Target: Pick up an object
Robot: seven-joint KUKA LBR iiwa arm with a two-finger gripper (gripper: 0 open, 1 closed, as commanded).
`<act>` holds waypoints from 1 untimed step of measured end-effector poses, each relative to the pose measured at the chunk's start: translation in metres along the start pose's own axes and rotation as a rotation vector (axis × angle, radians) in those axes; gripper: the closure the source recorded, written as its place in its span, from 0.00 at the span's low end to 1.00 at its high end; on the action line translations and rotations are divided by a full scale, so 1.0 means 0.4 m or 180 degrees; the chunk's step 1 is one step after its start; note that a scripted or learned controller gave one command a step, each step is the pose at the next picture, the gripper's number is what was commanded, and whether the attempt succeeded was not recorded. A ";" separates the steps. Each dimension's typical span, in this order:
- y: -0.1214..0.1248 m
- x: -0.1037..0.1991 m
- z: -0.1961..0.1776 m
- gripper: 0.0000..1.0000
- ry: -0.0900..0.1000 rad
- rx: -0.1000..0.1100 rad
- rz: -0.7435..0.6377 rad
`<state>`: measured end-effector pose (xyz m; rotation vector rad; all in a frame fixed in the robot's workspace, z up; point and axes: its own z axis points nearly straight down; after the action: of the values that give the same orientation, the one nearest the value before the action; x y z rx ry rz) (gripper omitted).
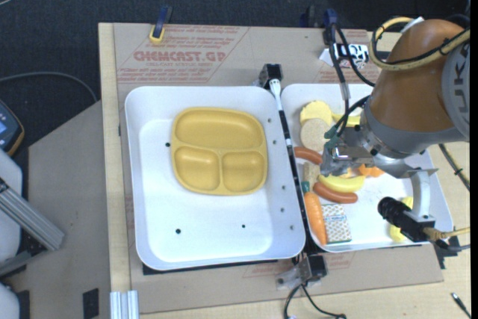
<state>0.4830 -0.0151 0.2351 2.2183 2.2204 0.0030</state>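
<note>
The right bin [371,237] holds several toy foods. My gripper [337,158] hangs low over its left half, just above a yellow banana [342,181] and a red-orange sausage [336,195]. A second sausage [307,155] lies just left of the gripper. Behind them sit a tan round biscuit [314,132] and a yellow wedge [316,111]. An orange carrot [315,217] and a small printed packet [337,228] lie at the bin's front left. The arm's grey and orange wrist hides the bin's middle and right.
The left bin [149,183] holds a yellow divided plate [219,149]. A black divider rail [287,153] runs between the two bins. A small orange piece [371,172] peeks out beside the wrist.
</note>
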 end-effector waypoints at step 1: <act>-0.017 -0.004 0.052 1.00 0.0006 0.0027 0.0007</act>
<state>0.4761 -0.0165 0.2144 2.2260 2.2230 -0.0043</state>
